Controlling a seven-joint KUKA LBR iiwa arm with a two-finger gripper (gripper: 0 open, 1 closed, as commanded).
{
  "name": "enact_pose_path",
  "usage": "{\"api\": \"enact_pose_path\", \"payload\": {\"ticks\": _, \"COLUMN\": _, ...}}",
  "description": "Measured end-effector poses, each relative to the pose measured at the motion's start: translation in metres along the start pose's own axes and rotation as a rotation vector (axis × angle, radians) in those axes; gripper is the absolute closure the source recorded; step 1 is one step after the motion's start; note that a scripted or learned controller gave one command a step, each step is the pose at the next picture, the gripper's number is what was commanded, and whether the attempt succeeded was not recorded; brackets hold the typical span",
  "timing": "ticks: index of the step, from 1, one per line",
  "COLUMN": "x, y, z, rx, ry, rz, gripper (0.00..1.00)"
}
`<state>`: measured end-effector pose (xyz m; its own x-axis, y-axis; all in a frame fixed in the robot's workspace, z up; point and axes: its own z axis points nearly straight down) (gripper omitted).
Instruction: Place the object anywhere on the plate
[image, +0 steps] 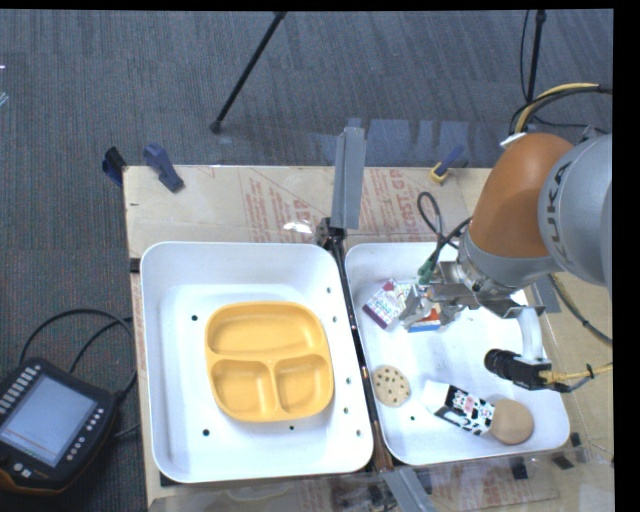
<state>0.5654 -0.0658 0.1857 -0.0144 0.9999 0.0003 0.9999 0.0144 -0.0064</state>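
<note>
Plate (268, 360) in left bin (165, 290); cookie (391, 384) in right bin (545, 420).

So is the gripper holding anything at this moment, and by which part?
It cannot be told. The gripper sits low in the right bin, over a small packet and an orange-and-blue item, but no grasp is visible.

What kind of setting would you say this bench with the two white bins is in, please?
Probably a robotics lab test cell: a grey and orange arm reaches over the right bin, a teach pendant lies on the carpet, and a yellow plate sits in the left bin.
</note>
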Motion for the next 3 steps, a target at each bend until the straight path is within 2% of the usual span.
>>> {"api": "enact_pose_path", "payload": {"ticks": 1, "x": 0.044, "y": 0.032, "z": -0.001, "rx": -0.004, "ry": -0.001, "rz": -0.493, "gripper": 1.0}}
{"api": "enact_pose_path", "payload": {"ticks": 2, "x": 0.104, "y": 0.03, "z": 0.0, "rx": -0.002, "ry": -0.001, "rz": -0.596, "gripper": 1.0}}
{"api": "enact_pose_path", "payload": {"ticks": 3, "x": 0.104, "y": 0.03, "z": 0.0, "rx": -0.002, "ry": -0.001, "rz": -0.595, "gripper": 0.0}}
